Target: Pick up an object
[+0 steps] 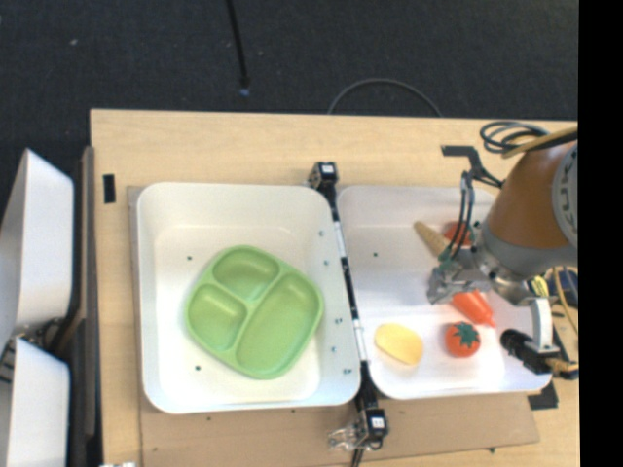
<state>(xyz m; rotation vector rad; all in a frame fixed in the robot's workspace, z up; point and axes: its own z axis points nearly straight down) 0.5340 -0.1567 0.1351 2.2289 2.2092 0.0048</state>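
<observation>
The gripper [450,285] hangs low in the right bin [389,227], toward its 3 o'clock side, a grey metal assembly beneath the arm's orange band [531,197]. Whether it is spread or closed cannot be told from this slanted view, since the wrist hides most of it, and nothing can be seen caught in it. At about 4 o'clock from the gripper, touching or just beside its lower edge, lies an orange carrot-shaped toy [474,306], partly hidden under the grey metal. At about 12 o'clock from the gripper a tan stick-like piece [428,234] slants across the bin floor, and a small red-orange item [457,232] sits just to its right, half covered by the arm.

Farther out, at 5 o'clock from the gripper, a red tomato toy with a green top [463,340] rests near the bin's front wall. At 7 o'clock a yellow lemon-like toy [399,343] lies close to the divider between the bins, apart from the tomato.

At 9 o'clock, across the divider, the left bin [165,222] holds a green sectioned plate [255,310] with three compartments, lying flat in the bin's middle. Both bins sit on a light wooden bench [204,144].
</observation>
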